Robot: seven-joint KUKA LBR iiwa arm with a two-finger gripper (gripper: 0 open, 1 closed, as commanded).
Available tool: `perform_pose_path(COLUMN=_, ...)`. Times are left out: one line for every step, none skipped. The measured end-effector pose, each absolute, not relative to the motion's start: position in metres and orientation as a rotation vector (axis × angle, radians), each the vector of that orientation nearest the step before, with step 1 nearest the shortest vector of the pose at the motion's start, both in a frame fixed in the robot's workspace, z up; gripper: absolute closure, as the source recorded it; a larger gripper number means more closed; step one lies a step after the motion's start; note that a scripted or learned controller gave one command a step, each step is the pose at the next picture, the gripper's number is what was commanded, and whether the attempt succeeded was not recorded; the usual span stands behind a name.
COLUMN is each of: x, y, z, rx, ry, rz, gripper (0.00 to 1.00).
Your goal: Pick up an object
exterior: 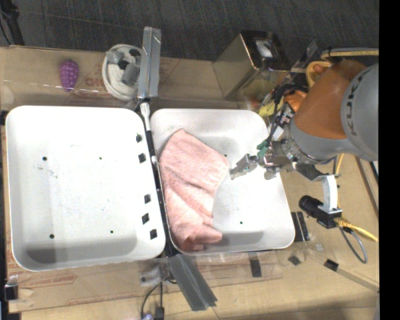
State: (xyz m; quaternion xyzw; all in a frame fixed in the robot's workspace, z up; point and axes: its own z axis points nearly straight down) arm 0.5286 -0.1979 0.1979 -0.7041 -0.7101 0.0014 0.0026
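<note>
A pink folded cloth point(189, 187) lies along the left side of the right bin point(253, 225), against the divider between the two bins. My gripper point(240, 168) reaches in from the right and hangs over the bin's middle, just right of the cloth's upper right edge. Its metal tip points toward the cloth. Nothing shows between the fingers, and the cloth rests flat on the bin floor.
The left bin point(73, 192) sits beside the right one. A purple object point(69, 74) and a white roll point(122, 71) lie on the bench behind the left bin. A brown box point(253, 59) and cables stand behind the right bin near the arm.
</note>
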Motion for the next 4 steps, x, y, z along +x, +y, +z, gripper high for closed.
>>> perform_pose_path(x=0.569, y=-0.170, z=0.092, rx=-2.100, ry=-2.334, rz=0.003, gripper=0.00)
perform_pose_path(x=0.592, y=-0.140, z=0.092, rx=-1.894, ry=-2.507, rz=0.001, gripper=0.00)
perform_pose_path(x=0.592, y=-0.140, z=0.103, rx=-1.890, ry=-2.509, rz=0.002, gripper=1.00)
perform_pose_path(x=0.630, y=-0.051, z=0.192, rx=-2.131, ry=-2.304, rz=0.004, gripper=1.00)
